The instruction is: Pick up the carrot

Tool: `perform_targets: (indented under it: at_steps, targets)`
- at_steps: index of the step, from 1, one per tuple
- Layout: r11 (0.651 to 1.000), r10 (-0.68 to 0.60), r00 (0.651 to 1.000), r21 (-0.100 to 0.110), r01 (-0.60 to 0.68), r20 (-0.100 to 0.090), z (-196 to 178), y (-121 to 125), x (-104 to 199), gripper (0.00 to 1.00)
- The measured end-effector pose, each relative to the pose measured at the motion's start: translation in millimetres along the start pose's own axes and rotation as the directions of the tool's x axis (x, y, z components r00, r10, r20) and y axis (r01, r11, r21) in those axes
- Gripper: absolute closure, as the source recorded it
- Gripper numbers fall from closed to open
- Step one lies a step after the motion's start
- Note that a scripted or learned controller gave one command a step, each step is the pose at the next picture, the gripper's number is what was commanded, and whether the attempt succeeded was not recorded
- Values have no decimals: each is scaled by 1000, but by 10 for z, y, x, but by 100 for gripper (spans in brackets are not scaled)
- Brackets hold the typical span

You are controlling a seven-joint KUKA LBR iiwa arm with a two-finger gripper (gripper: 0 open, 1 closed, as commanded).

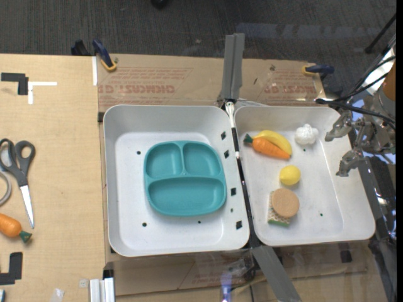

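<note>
**Op:** Bench (50,168) carries two white bins side by side. Left bin (119,187) holds a teal tray (185,178). Right bin (334,212) holds the carrot (267,146), lying near the back-left corner, touching a banana (277,139) just behind it.

**Obs:** Anything else near it?

**Op:** A white lump (306,134), a lemon (289,175) and a sandwich (283,206), all apart from the carrot. I note a second carrot (11,226) out on the bench by the scissors (20,175).

**Obs:** Gripper?

**Op:** Gripper (345,146) sits over the right bin's far edge, well apart from the carrot. Fingers look spread, nothing between them.

**Obs:** Progress?

**Op:** I judge nothing done yet. Reach, descent, closing and lift all remain.
</note>
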State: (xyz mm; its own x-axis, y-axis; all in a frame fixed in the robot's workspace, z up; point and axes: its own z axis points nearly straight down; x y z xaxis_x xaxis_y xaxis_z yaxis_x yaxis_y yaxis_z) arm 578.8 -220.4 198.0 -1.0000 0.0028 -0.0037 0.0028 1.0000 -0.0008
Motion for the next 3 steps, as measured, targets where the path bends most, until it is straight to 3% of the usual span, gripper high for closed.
perform_targets:
  at_steps: [1, 2, 3]
  targets:
    - [999, -41, 999, -1, 41, 0, 913, 534, -284, 0]
    - [936, 352, 936, 0, -352, -2, 1053, 1141, -197, 0]
    - [881, 473, 881, 1, -473, -3, 1057, 1212, 417, 0]
